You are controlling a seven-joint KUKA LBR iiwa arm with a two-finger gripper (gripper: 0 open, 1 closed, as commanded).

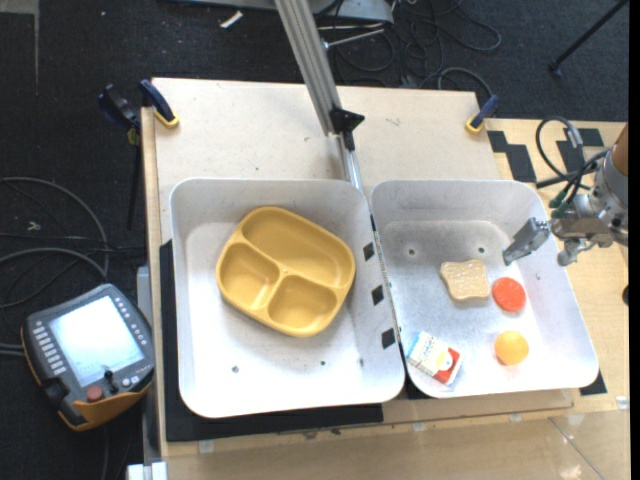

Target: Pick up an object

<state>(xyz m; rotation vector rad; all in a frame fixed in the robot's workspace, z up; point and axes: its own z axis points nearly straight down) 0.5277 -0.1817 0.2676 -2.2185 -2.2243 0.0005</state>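
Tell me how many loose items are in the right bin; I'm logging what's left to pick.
4, all in the right bin: a toast slice mid-bin, a red ball just right of it, an orange ball nearer the front, and a small carton at the front-left corner. None looks hidden.

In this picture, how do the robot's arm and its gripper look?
At the right edge of the camera view, the arm's wrist is grey metal, with an orange band showing just above it. Dark cables loop beside it. The gripper is a grey metallic body that ends in two slim, dark grey fingers. I can see no markings on it.
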